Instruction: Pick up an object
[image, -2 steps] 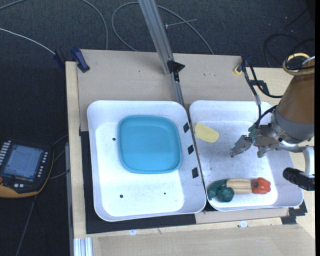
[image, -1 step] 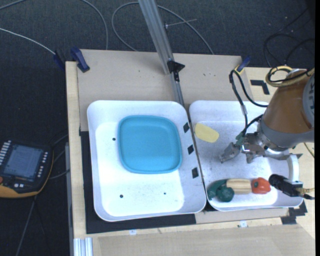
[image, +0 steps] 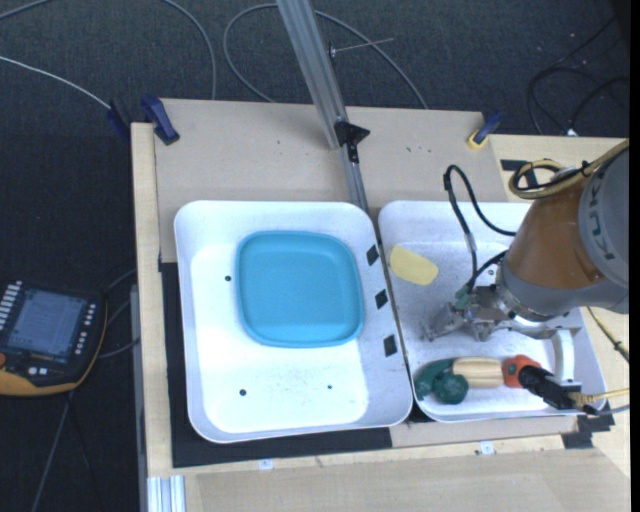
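Note:
My gripper (image: 447, 322) hangs low over the middle of the right bin (image: 455, 222), at the end of the grey and orange arm that comes in from the right. Just in front of it, along the bin's near wall, lie a dark green lump (image: 441, 383), a pale wooden cylinder (image: 481, 373) and a small orange piece (image: 516, 369), all in a row and touching. A pale yellow flat piece (image: 413, 265) lies to the gripper's far left, near the bin's left wall. Nothing shows in the gripper's grasp.
The left bin (image: 205, 330) holds a square light blue plate (image: 299, 288). A metal bar (image: 322, 70) slants down from the top to the gap between the bins. A black cable (image: 458, 200) loops over the right bin's far side.

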